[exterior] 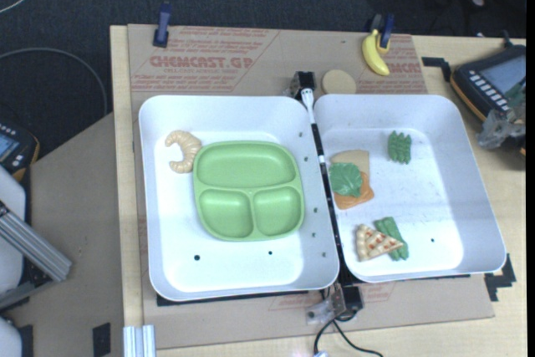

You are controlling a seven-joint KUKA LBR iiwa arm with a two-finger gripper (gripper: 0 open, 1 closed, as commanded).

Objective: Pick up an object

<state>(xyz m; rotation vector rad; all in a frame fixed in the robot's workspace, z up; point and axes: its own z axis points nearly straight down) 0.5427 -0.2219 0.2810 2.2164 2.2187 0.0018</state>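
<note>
— At the right edge of the view, what am I looking at?

— That grey piece is my gripper point(504, 123), just outside the right bin's point(435, 188) far rim, beside a black and yellow handset point(491, 79). Open or closed I cannot tell from here, and I see nothing held in it.

— And going out from it?

— Biggest first: the brown board point(209, 58) under everything, then the two white bins touching along the middle. The right bin is the one next to the gripper; the left bin point(167, 251) lies beyond it. The green divided plate point(248, 188) sits in the left bin, well apart from the gripper.

— The things to pick?

— In the right bin, nearest the gripper, there is a green vegetable piece point(399, 146). Further in, against the shared wall, is a bread slice point(356, 159) with a green leaf point(344, 178) lying on it. Toward the bin's front is a pizza slice point(369, 243) touching another green piece point(391, 237). The croissant point(182, 150) is farthest off, at the plate's upper left corner.

— Anything outside the bins?

— A banana point(375, 54) and a tan disc point(338, 82) on the board behind the bins.
</note>
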